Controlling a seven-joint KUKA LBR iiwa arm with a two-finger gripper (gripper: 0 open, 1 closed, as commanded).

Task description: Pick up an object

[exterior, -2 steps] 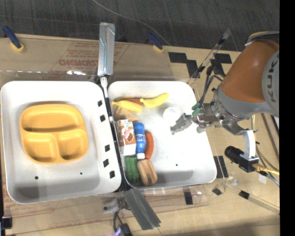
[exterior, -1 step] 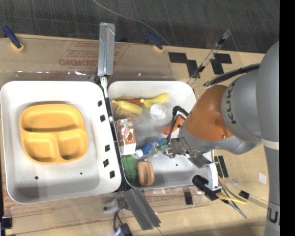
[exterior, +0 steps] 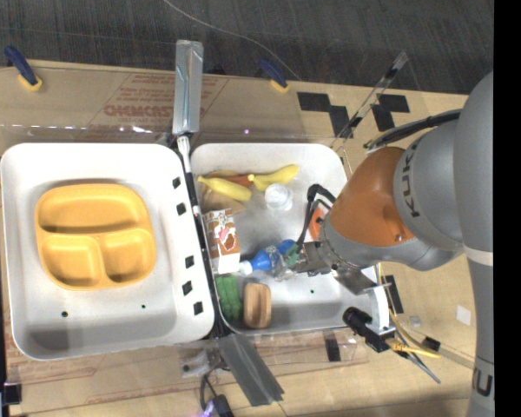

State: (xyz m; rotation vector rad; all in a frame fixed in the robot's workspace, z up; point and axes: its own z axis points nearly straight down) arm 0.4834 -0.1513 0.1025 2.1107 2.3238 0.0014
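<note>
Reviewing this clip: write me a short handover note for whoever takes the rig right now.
Gripper: down in the right bin, low against the blue-capped bottle; whether its fingers are open or shut cannot be seen.
Things: right bin holds bananas, a clear cup, a snack packet, a green item and a wooden block. Left bin holds a yellow divided tray.
Done: arm has reached the pile.
Left: no lift seen; confirm a grasp, then raise.
</note>
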